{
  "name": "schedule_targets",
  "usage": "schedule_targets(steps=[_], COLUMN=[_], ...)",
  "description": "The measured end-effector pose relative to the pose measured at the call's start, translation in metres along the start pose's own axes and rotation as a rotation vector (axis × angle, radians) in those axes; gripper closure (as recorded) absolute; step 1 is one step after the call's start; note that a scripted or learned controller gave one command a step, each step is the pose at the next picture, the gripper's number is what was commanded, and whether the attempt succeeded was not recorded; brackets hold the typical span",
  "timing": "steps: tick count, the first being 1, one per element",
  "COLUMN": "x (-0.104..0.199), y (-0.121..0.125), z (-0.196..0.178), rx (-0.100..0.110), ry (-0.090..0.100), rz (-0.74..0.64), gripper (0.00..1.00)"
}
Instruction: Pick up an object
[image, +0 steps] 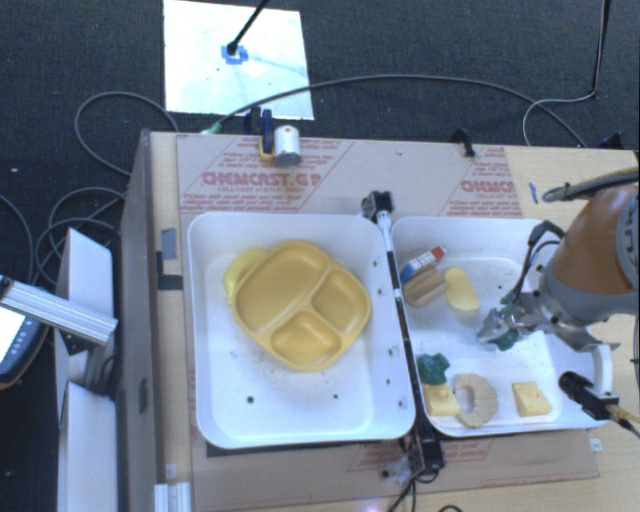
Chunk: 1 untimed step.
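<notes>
Teal object (505, 340) at the tool (497, 331) tip

Illumination is bright and even from overhead. The two shallow white plastic bins (300, 425) appear nearly overexposed, with soft, short shadows. The glossy square sheet (237, 58) beyond the bench's far edge shows glare. Overall sharpness is low.

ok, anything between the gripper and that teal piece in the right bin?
Nothing visible. The gripper sits right at the teal piece on the right bin floor. The nearest neighbour, a yellow oval piece, lies apart to its upper left. Whether it has a grip, I can't tell.
</notes>
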<state>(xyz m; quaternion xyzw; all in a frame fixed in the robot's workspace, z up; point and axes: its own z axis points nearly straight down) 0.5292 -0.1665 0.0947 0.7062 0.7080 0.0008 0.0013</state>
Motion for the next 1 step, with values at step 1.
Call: schedule_targets(steps=[1], x=[0.0868], y=[0.0315], z=[-0.0904], rx=[-0.001], ry=[0.002], rz=[-0.002], gripper=[1.00])
